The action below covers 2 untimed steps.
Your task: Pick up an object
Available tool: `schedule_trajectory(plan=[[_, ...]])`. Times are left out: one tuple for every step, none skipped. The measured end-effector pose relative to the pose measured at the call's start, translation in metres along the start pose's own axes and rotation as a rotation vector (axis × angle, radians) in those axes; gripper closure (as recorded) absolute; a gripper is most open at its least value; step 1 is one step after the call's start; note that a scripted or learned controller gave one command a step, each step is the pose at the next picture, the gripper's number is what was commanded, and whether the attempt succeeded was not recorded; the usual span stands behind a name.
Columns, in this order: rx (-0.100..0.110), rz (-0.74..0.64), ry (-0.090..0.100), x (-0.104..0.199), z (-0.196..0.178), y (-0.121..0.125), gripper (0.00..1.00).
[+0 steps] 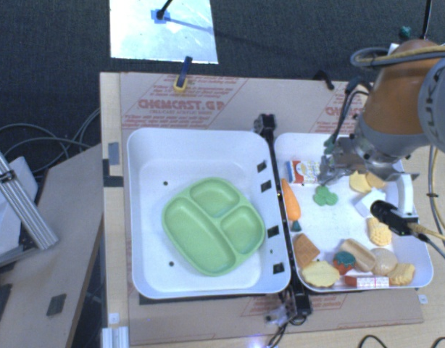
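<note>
a cardboard-covered bench (208, 104) seen from above at a slant, bearing two shallow white bins side by side. the left bin (146, 158) holds a pale green divided plate (212, 225) with three compartments, lying flat near the bin's middle. a black clip strip (275, 209) runs down the seam between the two bins.

the right bin (419, 270) is crowded with small toy foods. along its left edge lies an orange carrot (290, 200), pointing up and down the bin. just right of its top end is a small red and white carton (303, 171). a green broccoli-like piece (325, 196) sits near the bin's middle. at the near edge are a brown bread slice (305, 250), a yellow ruffled piece (320, 274), a red and teal item (345, 259), a tan loaf (359, 252), a pale round piece (384, 259) and a yellow waffle-like piece (403, 272). more yellow pieces (379, 231) lie toward the right side.

the grey and orange arm (404, 100) comes in from the right, and covers the bin's far right corner. its gripper (328, 174) hangs directly above the broccoli piece, beside the carton. the tips are dark and blurred against the arm's shadow, so it is not possible to tell if they are spread or closed, or whether they touch anything. a black cable (389, 217) crosses the yellow pieces on the right.
</note>
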<state>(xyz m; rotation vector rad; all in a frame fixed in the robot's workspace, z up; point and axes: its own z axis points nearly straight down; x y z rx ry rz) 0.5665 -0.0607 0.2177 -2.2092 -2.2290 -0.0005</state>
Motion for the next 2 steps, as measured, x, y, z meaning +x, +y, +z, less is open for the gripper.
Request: schedule_trajectory(plan=[[-0.002,0.006,-0.002,0.0018,-0.0012,-0.0087,1.00],[-0.004,0.008,-0.003,-0.0072,-0.0013,-0.0073,1.00]])
